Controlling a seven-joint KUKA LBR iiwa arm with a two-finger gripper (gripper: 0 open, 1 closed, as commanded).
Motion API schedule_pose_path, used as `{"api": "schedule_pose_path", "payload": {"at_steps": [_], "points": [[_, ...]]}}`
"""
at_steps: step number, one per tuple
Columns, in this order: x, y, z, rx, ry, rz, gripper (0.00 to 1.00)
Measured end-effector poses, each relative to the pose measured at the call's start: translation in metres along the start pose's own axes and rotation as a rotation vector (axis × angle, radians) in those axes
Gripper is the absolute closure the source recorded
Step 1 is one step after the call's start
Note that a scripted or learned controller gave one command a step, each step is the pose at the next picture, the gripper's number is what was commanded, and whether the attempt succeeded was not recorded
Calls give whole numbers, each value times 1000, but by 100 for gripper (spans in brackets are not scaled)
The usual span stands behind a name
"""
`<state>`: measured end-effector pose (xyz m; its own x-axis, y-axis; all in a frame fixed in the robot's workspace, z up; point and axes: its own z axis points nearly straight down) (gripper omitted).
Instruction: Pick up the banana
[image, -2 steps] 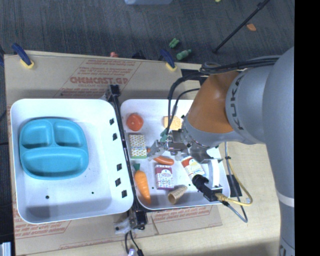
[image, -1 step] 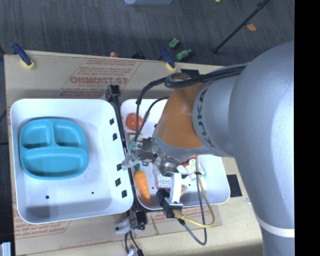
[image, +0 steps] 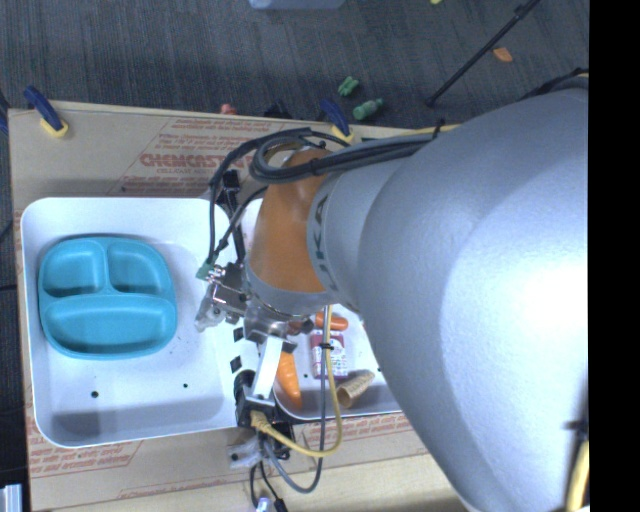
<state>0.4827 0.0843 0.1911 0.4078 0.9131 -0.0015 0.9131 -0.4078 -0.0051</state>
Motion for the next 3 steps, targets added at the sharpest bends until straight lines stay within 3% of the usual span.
{"api": "schedule_pose_path", "payload": {"at_steps": [1, 2, 3], "points": [[0, 0, -10, 4, -1, -7, 100], [104, -52, 2, 0, 0, -100, 100], [52, -31, -19, 0, -2, -516, 100]]}}
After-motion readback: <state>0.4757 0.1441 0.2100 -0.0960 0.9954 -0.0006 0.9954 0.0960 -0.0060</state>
